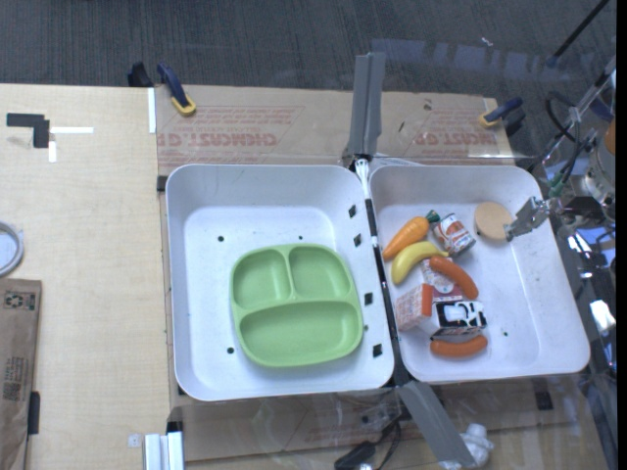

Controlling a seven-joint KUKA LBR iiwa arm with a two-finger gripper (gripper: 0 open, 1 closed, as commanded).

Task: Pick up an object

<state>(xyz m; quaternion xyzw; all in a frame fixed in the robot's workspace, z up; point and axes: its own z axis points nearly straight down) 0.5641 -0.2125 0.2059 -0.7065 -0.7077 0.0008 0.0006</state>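
Note:
The right bin [534,306] holds a cluster of toy food: an orange carrot [407,235], a yellow banana [415,258], a small red-and-white can [454,233], a tan round disc [490,219], a red sausage [454,276], an orange-and-white carton [414,305], a black-and-white packet [458,313] and an orange sausage [458,345]. My gripper [522,223] hangs low over the bin's far right part, its tip right beside the tan disc. Nothing is visibly held in it.
The left bin [178,262] carries a green divided plate [294,305]. A grey post [367,106] rises between the bins at the back. Clamps [176,91] [502,116] sit on the cardboard behind. Cables and arm hardware [588,194] crowd the right edge.

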